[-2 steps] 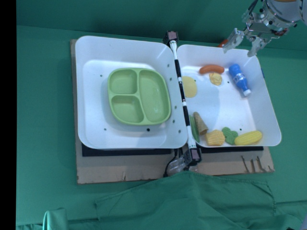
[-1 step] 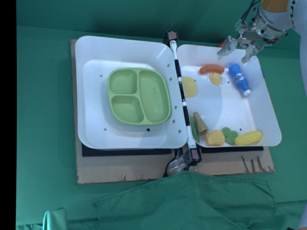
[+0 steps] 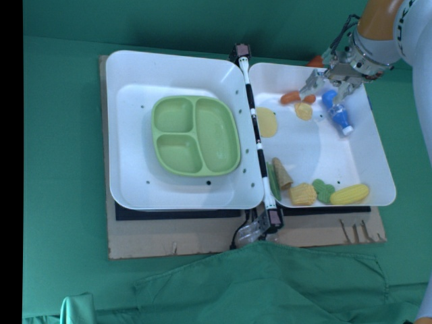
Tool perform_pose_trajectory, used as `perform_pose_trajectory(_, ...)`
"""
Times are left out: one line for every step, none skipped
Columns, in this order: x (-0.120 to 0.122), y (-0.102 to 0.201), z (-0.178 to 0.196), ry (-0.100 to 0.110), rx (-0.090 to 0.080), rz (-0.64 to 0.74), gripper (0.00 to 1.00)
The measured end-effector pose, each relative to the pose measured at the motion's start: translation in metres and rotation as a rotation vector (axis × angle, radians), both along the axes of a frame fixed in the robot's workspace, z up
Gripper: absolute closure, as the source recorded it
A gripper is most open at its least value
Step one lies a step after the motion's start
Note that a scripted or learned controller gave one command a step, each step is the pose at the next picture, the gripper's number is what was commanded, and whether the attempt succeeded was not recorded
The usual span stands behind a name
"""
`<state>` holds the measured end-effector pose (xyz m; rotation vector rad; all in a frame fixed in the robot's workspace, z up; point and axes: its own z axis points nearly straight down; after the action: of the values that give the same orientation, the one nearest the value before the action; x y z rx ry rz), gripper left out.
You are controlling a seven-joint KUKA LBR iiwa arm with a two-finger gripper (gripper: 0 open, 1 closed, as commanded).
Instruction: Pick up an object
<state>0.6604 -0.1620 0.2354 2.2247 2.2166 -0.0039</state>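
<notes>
One blue bottle (image 3: 337,113) just below end effector (image 3: 330,88), fingers spread, holding nothing.

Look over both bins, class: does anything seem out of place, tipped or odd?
Little stands out. The blue bottle lies on its side in the right bin, just under the gripper. The green divided plate sits slightly askew in the left bin. Nothing looks spilled or damaged.

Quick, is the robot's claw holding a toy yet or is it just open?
Gripper: open, fingers spread above the blue bottle in the right bin, holding nothing yet.
</notes>
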Motion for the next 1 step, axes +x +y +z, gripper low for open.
perform_pose_trajectory(0.0008,-0.0001,-0.0494,-0.002,0.002,0.001,0.0)
